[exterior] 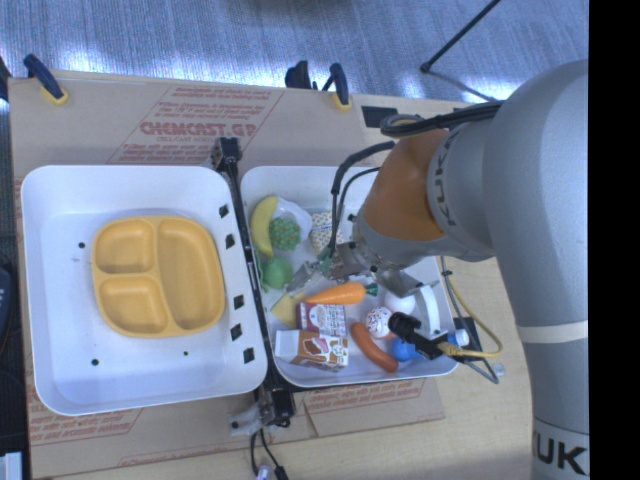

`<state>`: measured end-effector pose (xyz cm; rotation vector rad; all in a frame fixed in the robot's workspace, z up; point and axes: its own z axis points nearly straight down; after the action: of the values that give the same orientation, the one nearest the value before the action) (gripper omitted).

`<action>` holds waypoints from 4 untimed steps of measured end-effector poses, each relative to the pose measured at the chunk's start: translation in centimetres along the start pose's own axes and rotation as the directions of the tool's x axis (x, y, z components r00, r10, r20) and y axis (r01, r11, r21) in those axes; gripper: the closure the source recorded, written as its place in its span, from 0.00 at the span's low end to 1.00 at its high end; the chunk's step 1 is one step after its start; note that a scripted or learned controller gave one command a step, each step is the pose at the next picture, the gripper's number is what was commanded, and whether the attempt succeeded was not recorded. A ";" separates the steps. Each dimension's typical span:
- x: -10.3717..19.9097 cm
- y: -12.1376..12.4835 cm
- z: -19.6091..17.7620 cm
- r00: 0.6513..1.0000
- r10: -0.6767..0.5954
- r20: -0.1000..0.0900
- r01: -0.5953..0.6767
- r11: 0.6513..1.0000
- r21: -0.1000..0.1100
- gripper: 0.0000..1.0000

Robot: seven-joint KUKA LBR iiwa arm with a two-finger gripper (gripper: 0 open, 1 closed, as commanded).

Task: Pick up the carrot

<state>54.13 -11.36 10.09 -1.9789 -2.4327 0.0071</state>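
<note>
The orange carrot (338, 294) lies on its side near the middle of the right bin (300, 180), tip pointing left. My gripper (326, 264) hangs just above and slightly left of the carrot, under the orange wrist band, low among the items. The wrist and arm hide most of it, and nothing can be seen held in it.
Around the carrot lie a banana (263, 223), a green bumpy ball (285, 232), a lime (277, 271), a brown-and-white carton (322, 333), a sausage (372, 348) and a blue piece (403, 350). The left bin (40, 298) holds a yellow divided plate (158, 273).
</note>
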 end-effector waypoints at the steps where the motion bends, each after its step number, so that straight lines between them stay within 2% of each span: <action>1: -0.2 -0.1 0.9 0.846 -0.532 0.001 0.532 0.846 -0.002 0.00; 2: -2.3 -0.4 -1.7 0.763 -0.647 0.006 0.647 0.763 -0.004 0.00; 3: -3.0 1.3 0.5 0.703 -0.711 0.002 0.711 0.703 -0.006 0.00; 4: -0.9 -0.4 0.5 0.545 -0.838 0.018 0.838 0.545 -0.005 0.00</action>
<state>53.93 -12.30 9.61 -0.5831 -3.0986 -0.0005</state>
